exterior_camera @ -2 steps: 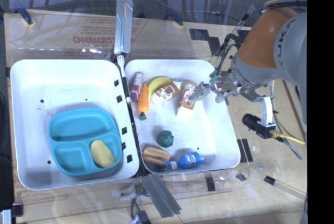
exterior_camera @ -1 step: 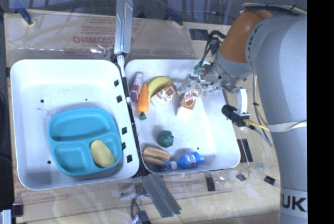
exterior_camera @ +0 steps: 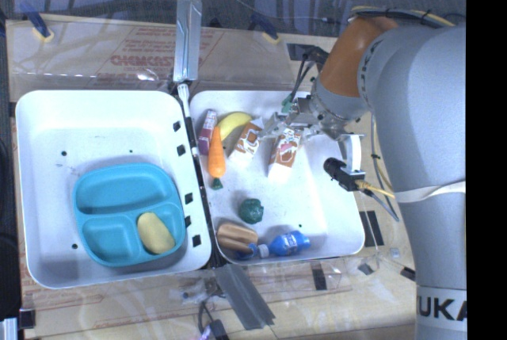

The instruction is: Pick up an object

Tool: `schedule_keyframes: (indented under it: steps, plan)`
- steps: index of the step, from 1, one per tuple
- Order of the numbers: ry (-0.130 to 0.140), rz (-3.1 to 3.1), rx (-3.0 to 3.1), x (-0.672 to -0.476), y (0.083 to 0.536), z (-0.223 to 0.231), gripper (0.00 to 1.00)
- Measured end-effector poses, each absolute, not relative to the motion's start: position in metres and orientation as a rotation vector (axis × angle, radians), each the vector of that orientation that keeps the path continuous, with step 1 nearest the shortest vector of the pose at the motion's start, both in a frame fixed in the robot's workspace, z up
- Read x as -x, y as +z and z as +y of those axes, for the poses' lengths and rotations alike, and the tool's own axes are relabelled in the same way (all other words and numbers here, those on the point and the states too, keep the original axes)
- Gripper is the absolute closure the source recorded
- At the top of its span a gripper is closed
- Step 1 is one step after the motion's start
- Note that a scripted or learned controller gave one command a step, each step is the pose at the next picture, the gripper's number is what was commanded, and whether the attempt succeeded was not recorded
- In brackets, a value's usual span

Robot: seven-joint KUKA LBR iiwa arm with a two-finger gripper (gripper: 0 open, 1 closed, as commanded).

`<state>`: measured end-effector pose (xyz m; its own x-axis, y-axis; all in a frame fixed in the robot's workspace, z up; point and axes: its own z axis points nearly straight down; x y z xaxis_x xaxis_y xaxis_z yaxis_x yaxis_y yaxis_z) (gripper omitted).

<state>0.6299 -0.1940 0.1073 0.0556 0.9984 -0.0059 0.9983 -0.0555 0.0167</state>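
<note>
Blue tray [exterior_camera: 103,196], yellow banana [exterior_camera: 232,124], orange carrot [exterior_camera: 215,152], dark green ball [exterior_camera: 252,210], blue bottle [exterior_camera: 287,243], white bins [exterior_camera: 40,124].

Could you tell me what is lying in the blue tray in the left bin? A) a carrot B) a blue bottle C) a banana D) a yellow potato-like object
D: a yellow potato-like object lies in the blue tray's lower right compartment, while the carrot, banana and bottle are all in the right bin.
</note>
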Motion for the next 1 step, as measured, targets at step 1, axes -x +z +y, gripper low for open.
schedule_keyframes:
  steps: [1]
  plan:
    - [0.018, 2.189, -2.223, -0.625, 0.1075, -0.2031, 0.0]
